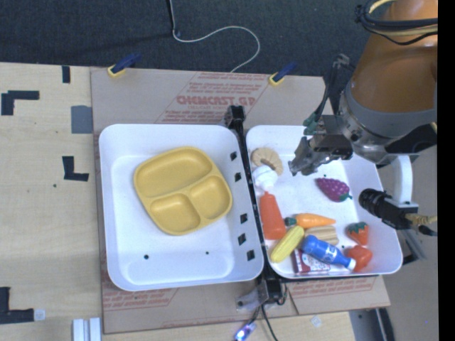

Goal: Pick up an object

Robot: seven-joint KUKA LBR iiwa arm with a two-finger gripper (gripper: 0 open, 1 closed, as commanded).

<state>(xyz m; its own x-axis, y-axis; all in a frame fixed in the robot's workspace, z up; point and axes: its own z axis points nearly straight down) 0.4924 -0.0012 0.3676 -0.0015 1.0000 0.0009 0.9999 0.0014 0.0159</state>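
My gripper (304, 162) hangs over the upper middle of the right bin (387, 261), its dark fingers pointing down-left with nothing visible between them. Just left of it lie a beige croissant-like toy (266, 158) and a white-capped orange bottle (269, 208). A purple grape bunch (333, 187) rests right of and below the fingertips. Lower in the bin sit a carrot (313, 220), a yellow corn cob (286, 243), a blue bottle (327, 253) and a red strawberry (357, 231).
The left bin (117, 212) holds a yellow divided plate (183, 189). A black divider (244, 183) with clips runs between the bins. A white cable (213, 34) loops over the dark surface behind the cardboard sheet.
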